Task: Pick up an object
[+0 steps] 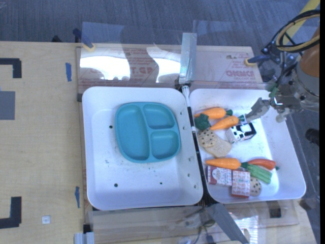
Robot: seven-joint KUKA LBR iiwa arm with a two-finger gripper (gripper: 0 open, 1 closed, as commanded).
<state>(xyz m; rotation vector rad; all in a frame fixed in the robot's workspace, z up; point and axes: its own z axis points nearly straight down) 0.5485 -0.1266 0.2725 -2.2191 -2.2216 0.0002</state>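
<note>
My pincer (268, 110) hovers over the right bin (292, 159), fingers apparently apart and clamped on nothing. Just beside it: three carrots (223, 162), a black-and-white die (240, 131), crackers (215, 143) and two small cartons (229, 179). One blue tray (147, 131) fills the left bin (96, 151).

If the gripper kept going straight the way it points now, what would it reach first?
The gripper angles down and toward the view's left, at the black-and-white toy in the right bin. That toy looks first in line, with the carrot just past it. Height above them is unclear, so this is a tentative call.
</note>
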